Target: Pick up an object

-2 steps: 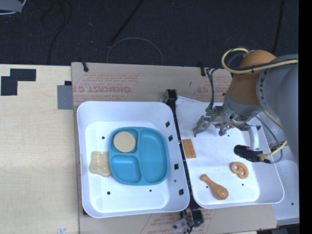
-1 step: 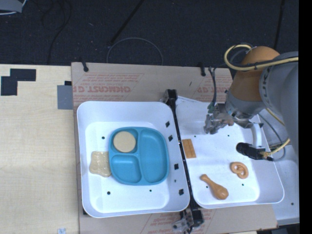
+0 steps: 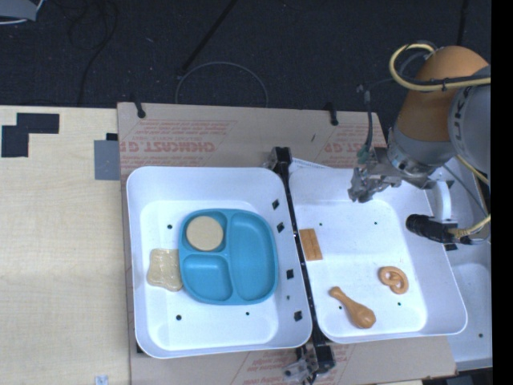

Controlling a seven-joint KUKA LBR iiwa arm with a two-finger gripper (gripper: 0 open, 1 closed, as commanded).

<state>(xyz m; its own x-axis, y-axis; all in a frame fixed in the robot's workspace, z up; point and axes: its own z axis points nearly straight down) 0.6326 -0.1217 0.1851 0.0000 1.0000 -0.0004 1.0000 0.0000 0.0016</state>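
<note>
A wooden spoon (image 3: 352, 306) and pretzel (image 3: 393, 279) lie loose near the right bin's (image 3: 449, 311) front, free for picking; farther back the gripper (image 3: 367, 184) hovers holding nothing, its opening impossible to tell

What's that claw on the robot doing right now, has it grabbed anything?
Gripper: over the back of the right bin, nothing seen in it; open or closed cannot be told.

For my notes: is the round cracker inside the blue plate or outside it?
Inside. The round cracker lies in the upper left compartment of the blue plate.
</note>
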